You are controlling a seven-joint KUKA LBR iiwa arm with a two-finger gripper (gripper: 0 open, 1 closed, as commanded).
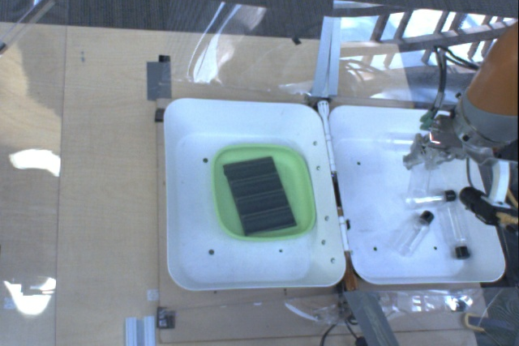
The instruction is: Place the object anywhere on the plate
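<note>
Left bin [186, 255] with green plate [304, 198], dark ridged block [259, 196] flat on the plate, long axis running top-left to bottom-right, right bin [373, 255] with clear vials [412, 234], hand [434, 146] above them, grip state unclear

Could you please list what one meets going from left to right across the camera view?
Small dark bracket on the wooden bench → left white bin → green square plate with a dark grey ribbed block on it → right white bin → clear vials with black caps.
</note>
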